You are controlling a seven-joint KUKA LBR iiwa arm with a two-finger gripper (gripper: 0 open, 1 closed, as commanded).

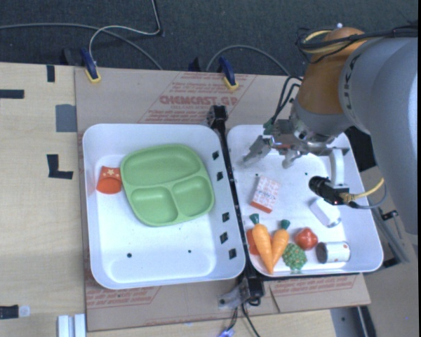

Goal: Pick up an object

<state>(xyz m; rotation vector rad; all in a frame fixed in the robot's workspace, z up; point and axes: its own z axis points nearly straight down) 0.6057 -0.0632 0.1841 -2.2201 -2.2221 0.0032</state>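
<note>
**binwatcher:** Two shallow white bins on the bench, and everything worth grabbing is in the right white bin [365,258]. The grey two-finger gripper [272,155] hangs over that bin's upper left part with its fingers spread apart and nothing between them, so no grip on anything as far as I can see

**kuka_fan:** so what's nearest to it?

**binwatcher:** I'd say the small white packet with red print [265,194]. It lies flat on the bin floor just below the gripper in the camera view, toward the near edge of the bench and a touch to the left. Its long axis runs roughly up and down the picture, tilted a bit

**kuka_fan:** and the veg pile?

**binwatcher:** The two orange toy carrots with green tops [269,243], the green toy broccoli [294,256] and the red toy tomato [306,238] are bunched against the near wall, farther from the fingers than the packet. A white cylinder with a dark end [335,251] sits right of them

**kuka_fan:** left bin?

**binwatcher:** Green divided plastic plate [168,184] with a small orange cup [109,180] beside it, well apart from the gripper across the divider. My guess is the packet is the pick: short drop down and toward the near side, fingers closing across its narrow width
</note>
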